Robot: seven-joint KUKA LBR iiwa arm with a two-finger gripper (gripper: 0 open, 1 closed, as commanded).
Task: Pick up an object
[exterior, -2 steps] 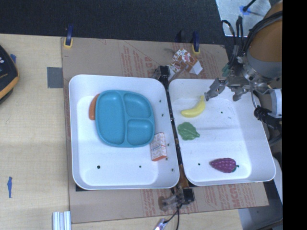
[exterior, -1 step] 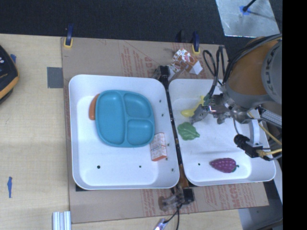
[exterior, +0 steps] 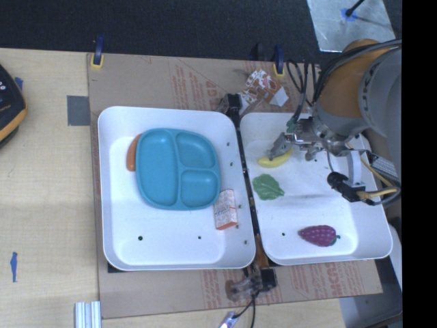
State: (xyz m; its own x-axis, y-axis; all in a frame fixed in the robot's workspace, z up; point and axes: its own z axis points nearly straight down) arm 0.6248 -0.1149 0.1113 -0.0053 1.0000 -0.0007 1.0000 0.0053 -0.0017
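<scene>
Two white bins sat on brown board. From above, the gripper [exterior: 287,144] hovered at the yellow banana [exterior: 274,160], finger state I could not tell. At ten o'clock in the right bin [exterior: 369,241], it lay eight-to-two; likely risk: glancing off its curved end.

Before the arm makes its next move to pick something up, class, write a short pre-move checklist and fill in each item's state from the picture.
1. Gripper positioned over a target: ok, it sits at the yellow object in the right bin.
2. Fingers open or shut: cannot tell.
3. Yellow object already gripped: cannot tell; the fingers meet its upper end.
4. Neighbours clear of the target: ok, green leaf and purple grapes lie apart from it.
5. Left bin contents undisturbed: ok, blue divided plate lies flat.
</scene>
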